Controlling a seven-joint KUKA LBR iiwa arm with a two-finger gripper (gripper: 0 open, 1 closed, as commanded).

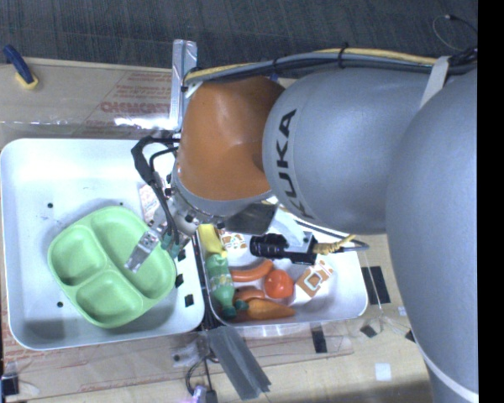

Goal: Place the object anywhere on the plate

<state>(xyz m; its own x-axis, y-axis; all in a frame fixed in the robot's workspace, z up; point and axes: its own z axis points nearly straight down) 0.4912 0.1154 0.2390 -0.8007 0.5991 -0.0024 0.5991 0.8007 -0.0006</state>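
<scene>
Two bins (17,225) sat side by side when we looked. We saw the claw (145,248) over the green plate's (92,267) right edge, honestly couldn't tell its state. Toy food (260,288) lay piled in the right bin.

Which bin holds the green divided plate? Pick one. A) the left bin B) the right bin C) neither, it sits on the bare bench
A: the green divided plate lies inside the left bin, while the right bin holds a pile of toy food, among it a tomato.
</scene>
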